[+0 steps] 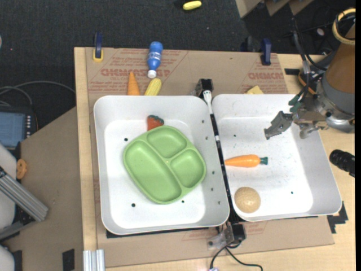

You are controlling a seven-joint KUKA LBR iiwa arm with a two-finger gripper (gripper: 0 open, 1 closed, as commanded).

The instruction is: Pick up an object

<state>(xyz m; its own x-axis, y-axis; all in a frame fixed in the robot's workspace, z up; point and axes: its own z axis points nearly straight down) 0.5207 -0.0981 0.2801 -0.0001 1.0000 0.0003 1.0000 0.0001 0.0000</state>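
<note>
In the right bin [299,199] an orange carrot with a green tip [243,161] lies near the left wall. A round tan ball [247,199] rests at that bin's front left corner. My gripper [293,127] hangs over the bin's back right part, above and to the right of the carrot and apart from it. It is open, with nothing between its fingers. The left bin [113,129] holds a green divided plate [164,164], and a small red object [155,121] peeks out at the plate's far edge.
Behind the left bin, on the bench, lie a blue and white bottle [154,58], a small orange carrot [132,84] and a yellow corn piece [153,86]. A pale yellow piece [255,90] sits behind the right bin. A black clip [204,87] stands where the bins meet.
</note>
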